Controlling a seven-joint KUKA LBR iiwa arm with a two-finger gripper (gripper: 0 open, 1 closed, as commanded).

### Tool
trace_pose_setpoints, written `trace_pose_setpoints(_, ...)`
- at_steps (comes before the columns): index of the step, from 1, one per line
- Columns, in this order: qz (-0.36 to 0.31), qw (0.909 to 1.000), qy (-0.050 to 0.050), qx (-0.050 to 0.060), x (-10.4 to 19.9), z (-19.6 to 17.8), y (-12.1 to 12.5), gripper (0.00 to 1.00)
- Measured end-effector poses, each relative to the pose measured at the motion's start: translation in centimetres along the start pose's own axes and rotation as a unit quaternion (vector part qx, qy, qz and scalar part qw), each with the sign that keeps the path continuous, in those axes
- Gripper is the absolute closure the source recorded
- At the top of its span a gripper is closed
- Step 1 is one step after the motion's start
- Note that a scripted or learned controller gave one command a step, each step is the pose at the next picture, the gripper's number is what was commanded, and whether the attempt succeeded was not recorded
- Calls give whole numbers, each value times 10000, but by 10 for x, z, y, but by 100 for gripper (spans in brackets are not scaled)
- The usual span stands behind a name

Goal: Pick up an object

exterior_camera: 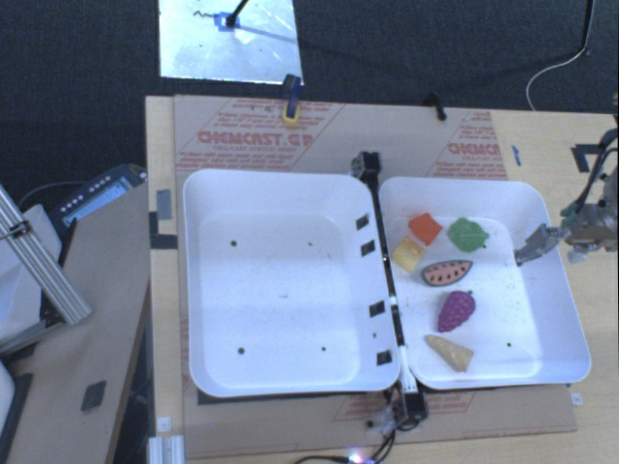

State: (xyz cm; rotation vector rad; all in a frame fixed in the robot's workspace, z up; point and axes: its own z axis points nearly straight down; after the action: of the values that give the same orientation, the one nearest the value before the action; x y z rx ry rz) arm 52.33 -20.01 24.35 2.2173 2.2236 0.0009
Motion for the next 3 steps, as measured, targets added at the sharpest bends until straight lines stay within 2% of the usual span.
trace_pose_setpoints(1, -32, 10000, 45, 74, 90, 132, -40, 0)
trace_pose_setpoints(2, -27, 10000, 4, -13, 111, 161, 20, 0)
trace_pose_setpoints(3, -16, 10000, -6, -35, 98, 158, 85, 0)
